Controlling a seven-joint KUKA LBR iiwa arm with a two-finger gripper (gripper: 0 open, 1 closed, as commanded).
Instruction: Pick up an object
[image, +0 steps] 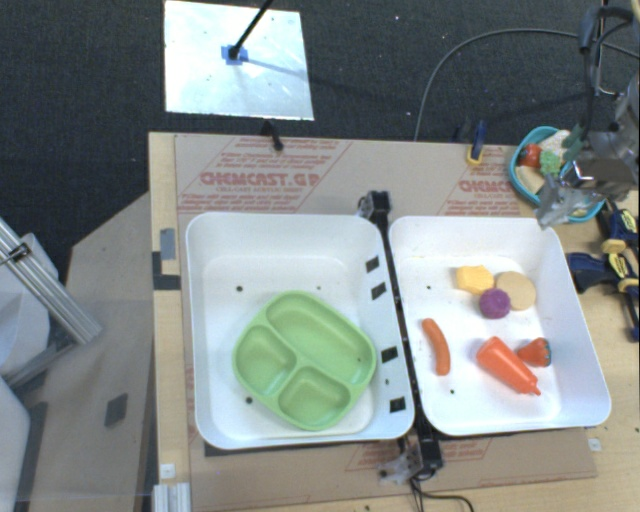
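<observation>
The right bin (570, 330) holds several toy foods: a yellow piece (473, 278), a tan round piece (518, 290), a purple ball (494, 303), a thin orange sausage (436, 346), an orange carrot (507, 366) and a small red piece (537, 351). My gripper (558, 205) hangs above the bin's far right corner, up and to the right of the tan piece and apart from every object. It looks blurred and grey against the bench.
A green divided plate (304, 358) lies in the left bin (215, 290). A blue bowl (535, 165) with small items sits behind the right bin, close to the gripper. Blue clamps (610, 255) lie along the right side. A shiny sheet (237, 60) lies at the back.
</observation>
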